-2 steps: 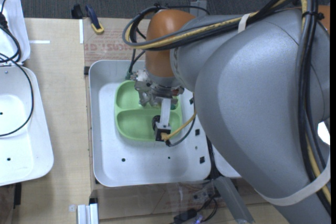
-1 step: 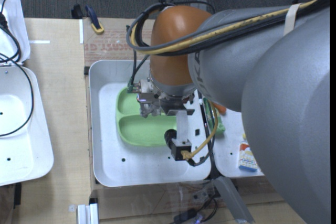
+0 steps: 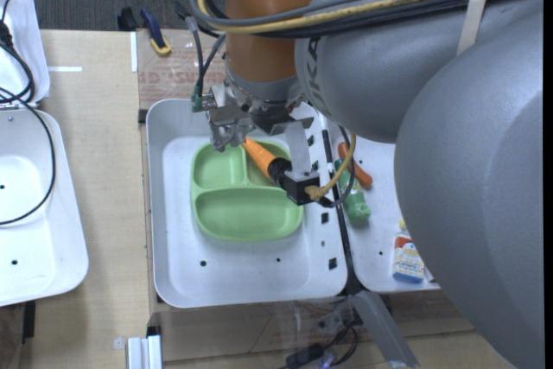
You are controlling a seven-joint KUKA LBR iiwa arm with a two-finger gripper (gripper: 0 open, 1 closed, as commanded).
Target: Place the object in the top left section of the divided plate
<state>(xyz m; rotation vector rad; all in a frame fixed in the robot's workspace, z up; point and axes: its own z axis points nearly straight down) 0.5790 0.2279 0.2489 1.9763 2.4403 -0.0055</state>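
Note:
The green divided plate (image 3: 246, 220) lies in the middle white bin (image 3: 177, 268), with one long section in front and two smaller ones behind. An orange carrot-shaped object (image 3: 261, 155) slants over the plate's rear right section, close to the divider. My gripper (image 3: 251, 136) hangs directly over the plate's rear edge, touching or nearly touching the carrot's upper end. The rear left section (image 3: 216, 168) shows bare green, partly covered by the gripper body. The big grey arm hides the bin's far right part.
To the right of the plate lie a second orange piece (image 3: 359, 173), a green toy (image 3: 356, 208) and a small blue-and-white carton (image 3: 406, 260). Another white bin (image 3: 39, 220) with a black cable stands at the left. A blue clamp (image 3: 154, 32) sits behind on the bench.

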